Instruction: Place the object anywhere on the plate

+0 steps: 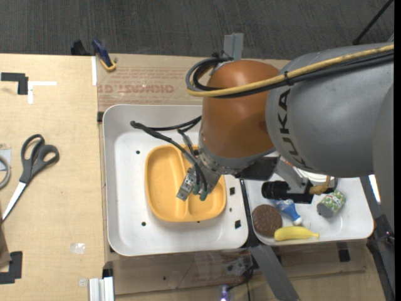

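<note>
A yellow divided plate point(164, 184) lies in the left white bin point(122, 187). My gripper point(194, 188) hangs low over the plate's right half, close to its inner ridge, with the orange band and grey arm covering the space above it. Whether anything sits in the gripper is hidden by its own body. In the right bin point(357, 227) lie a brown round disc point(267, 219), a yellow banana point(296, 233), a blue object point(289, 211) and a green-and-white crumpled object point(331, 202).
Scissors point(31, 162) lie on the wooden bench to the left of the bins. A blue-and-yellow clamp point(103, 54) sits at the cardboard's far left corner. The arm hides the back of both bins.
</note>
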You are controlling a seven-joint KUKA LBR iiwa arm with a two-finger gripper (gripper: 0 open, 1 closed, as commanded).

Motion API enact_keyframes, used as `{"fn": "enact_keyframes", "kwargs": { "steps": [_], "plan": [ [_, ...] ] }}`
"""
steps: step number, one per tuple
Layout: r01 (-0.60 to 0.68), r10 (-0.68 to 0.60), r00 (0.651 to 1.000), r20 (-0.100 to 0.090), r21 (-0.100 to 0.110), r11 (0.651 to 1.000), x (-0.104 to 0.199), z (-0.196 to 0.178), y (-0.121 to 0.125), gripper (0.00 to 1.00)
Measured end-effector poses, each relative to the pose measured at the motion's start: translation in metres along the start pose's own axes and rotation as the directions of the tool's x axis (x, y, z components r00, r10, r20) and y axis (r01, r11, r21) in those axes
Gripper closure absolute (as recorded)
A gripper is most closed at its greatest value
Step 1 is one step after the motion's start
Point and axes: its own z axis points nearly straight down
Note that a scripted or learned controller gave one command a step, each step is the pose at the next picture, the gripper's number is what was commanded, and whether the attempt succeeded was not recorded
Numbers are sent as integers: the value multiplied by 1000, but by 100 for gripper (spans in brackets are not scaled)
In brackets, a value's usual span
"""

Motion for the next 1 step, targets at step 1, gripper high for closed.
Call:
{"fn": "enact_keyframes", "kwargs": {
  "steps": [1],
  "plan": [
    [0,0,1000,0,0,1000,0,0,0,0]
  ]
}}
